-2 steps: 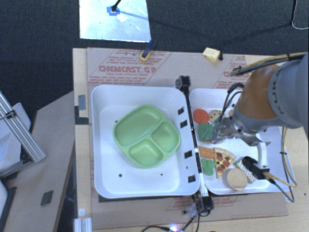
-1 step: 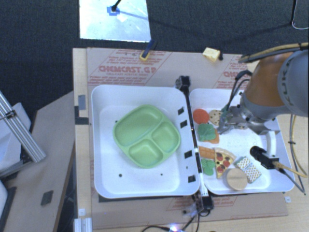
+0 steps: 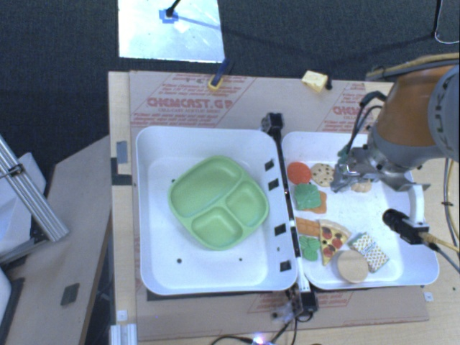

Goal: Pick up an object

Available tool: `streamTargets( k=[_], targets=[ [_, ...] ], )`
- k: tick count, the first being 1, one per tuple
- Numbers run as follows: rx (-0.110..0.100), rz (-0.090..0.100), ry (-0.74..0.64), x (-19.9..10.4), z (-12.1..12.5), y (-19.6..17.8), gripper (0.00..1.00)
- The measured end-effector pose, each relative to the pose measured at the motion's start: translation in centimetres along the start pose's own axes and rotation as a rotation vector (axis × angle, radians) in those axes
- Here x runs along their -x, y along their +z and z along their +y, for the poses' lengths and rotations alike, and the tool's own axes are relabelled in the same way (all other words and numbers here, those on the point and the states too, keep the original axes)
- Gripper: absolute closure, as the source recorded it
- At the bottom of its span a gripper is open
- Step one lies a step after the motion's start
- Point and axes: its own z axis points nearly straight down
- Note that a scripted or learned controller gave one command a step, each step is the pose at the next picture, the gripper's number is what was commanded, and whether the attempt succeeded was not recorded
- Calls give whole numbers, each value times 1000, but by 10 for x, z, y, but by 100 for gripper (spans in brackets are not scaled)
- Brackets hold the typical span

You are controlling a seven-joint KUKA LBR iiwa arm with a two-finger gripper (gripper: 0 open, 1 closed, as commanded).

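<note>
The right bin [image 3: 410,264] holds several toy foods: a red tomato slice [image 3: 299,172], a chocolate-chip cookie [image 3: 323,174], a green leafy piece on an orange slab [image 3: 310,198], a pizza slice [image 3: 332,237], a green piece [image 3: 310,247], a round tan disc [image 3: 352,266] and a patterned cracker [image 3: 369,251]. My gripper [image 3: 349,177] hangs low over the upper middle of this bin, just right of the cookie. A pale object [image 3: 361,186] lies right beside its tips, partly hidden by them.
The left bin [image 3: 154,264] holds a green three-compartment plate [image 3: 218,202]. A black divider with clips [image 3: 282,192] runs between the bins. A yellow block [image 3: 315,80] lies on the cardboard behind the right bin. The arm [image 3: 417,121] covers that bin's upper right corner.
</note>
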Motion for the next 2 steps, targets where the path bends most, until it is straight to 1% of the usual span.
streamTargets(
  k=[1, 2],
  targets=[
    [-1, 0, 0, 0, 2, -32, 100],
    [-2, 2, -4, -36, 28, -31, 100]
  ],
)
